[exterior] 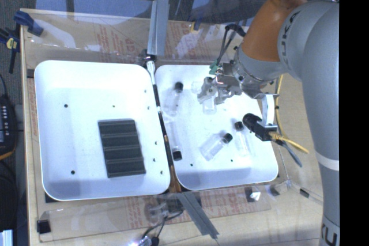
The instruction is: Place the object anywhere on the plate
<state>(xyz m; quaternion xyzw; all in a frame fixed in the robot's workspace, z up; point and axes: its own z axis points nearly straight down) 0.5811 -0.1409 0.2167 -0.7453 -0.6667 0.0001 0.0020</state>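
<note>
A dark ridged rectangular plate (121, 147) lies in the left bin (63, 83), slightly right of its middle. Several clear small bottles with black caps lie in the right bin (259, 173): one near its upper left (172, 99), one at its centre (214, 146), one toward the right (241, 139). A thin clear tube (172, 138) lies along the bin's left wall. My gripper (209, 93) hangs low over the upper middle of the right bin, above a faint clear shape that I cannot make out. It is far to the right of the plate.
The grey arm with its orange band (268, 29) comes in from the upper right over the bin's far corner. A black part with cables (256, 125) hangs by the bin's right wall. A metal bar (157, 26) stands behind the divide between the bins.
</note>
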